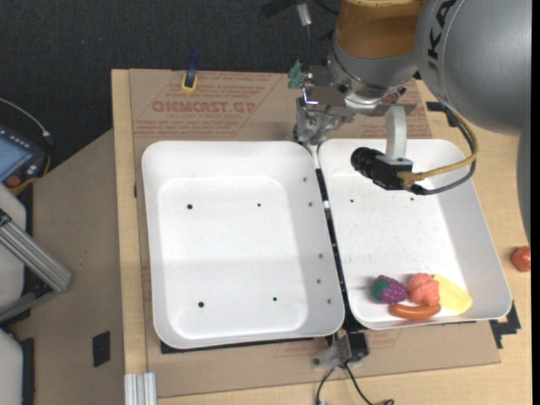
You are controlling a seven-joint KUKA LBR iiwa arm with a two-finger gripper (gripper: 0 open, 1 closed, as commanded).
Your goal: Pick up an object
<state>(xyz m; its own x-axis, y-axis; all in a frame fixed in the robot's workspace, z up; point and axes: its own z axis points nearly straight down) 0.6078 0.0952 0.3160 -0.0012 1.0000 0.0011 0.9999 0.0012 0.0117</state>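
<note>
The gripper [314, 133] hangs over the far end of the seam between the left bin [156, 226] and the right bin [481, 218]. The toy food cluster [418, 296], purple, orange, red and yellow, lies in the right bin's near corner, well apart from the gripper.
</note>
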